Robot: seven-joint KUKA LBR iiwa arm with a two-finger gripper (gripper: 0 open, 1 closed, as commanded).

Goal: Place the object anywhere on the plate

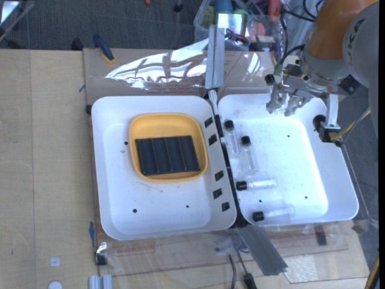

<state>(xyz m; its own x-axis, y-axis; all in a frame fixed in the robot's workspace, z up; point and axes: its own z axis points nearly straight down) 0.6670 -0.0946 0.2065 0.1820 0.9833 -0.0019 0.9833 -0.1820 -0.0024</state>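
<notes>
Nearest the camera, a clear vial (275, 213) with a black cap lies on its side near the right bin's (337, 179) front edge. Three more vials: one (258, 185) mid-floor, two (231, 134) (247, 152) by the left wall. Likely light, rigid, slick, prone to roll; best pinched across the barrel. Gripper (284, 104) hovers over the bin's back edge, fingers slightly spread, pinching nothing. Yellow plate (140, 126) sits mid-floor in the left bin (114, 215), a dark ribbed block (167, 155) covering much of it. Divider wall between bins needs clearing.
</notes>
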